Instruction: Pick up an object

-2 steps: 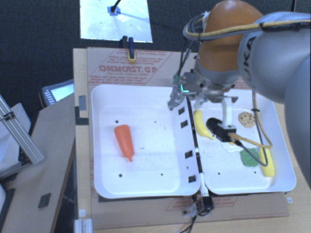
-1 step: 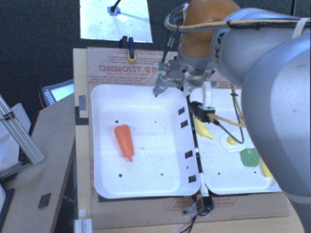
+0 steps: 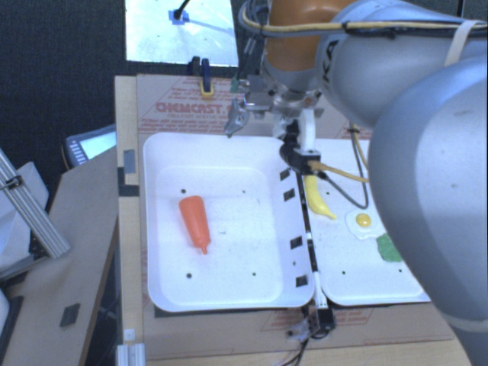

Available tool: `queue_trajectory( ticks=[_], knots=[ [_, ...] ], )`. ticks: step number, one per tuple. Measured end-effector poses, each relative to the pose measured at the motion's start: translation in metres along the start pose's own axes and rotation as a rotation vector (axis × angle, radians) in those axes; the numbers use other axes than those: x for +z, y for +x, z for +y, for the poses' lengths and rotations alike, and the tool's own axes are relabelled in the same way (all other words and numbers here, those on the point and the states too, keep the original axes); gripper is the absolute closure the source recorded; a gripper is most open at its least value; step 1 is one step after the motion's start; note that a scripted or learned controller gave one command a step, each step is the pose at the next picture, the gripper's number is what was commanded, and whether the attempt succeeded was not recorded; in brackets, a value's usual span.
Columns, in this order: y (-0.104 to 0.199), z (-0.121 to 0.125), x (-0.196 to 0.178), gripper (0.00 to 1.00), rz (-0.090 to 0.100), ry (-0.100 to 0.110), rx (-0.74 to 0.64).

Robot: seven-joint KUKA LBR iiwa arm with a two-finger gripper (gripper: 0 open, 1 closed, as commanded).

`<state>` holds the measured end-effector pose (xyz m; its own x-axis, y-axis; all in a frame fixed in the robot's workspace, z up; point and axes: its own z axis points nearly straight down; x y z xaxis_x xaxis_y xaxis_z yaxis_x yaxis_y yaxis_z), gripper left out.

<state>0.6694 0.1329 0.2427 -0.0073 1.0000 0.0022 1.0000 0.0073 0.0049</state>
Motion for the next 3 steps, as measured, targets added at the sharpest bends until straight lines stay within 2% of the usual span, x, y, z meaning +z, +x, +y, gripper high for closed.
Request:
queue_trajectory(
  ticks=[1, 2, 3],
  knots=[
    [0.058, -0.021, -0.020, 0.00, 0.002, 0.002, -0.003],
    [0.096, -0.038, 0.128, 0.00, -0.004, 0.019, 0.000],
    [0.095, -0.033, 0.107, 1.00, 0.000, 0.003, 0.002]
  ],
)
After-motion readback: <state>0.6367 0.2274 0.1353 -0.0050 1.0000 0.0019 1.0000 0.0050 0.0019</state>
